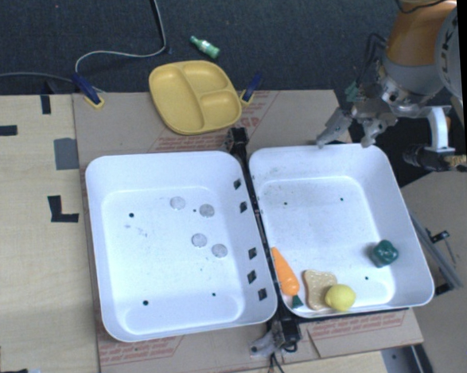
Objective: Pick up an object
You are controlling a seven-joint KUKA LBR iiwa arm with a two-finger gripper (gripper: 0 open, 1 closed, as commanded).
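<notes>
The right bin (pixel 376 172) holds an orange carrot (pixel 285 271) along its near left wall, a tan slice of toast (pixel 317 285), a yellow lemon (pixel 340 297) resting on the toast, and a dark green piece (pixel 384 252) near the right wall. My gripper (pixel 347 134) hangs above the right bin's far rim, well away from all these objects. Its two fingers are spread apart and nothing sits between them. The grey and orange arm (pixel 418 33) rises toward the upper right.
The left bin (pixel 109 230) shows several grey round marks on its floor. A yellow divided plate (pixel 195 97) lies behind the bins, with a small green bottle (pixel 204 46) and cables further back. Black clips join the bins along the middle.
</notes>
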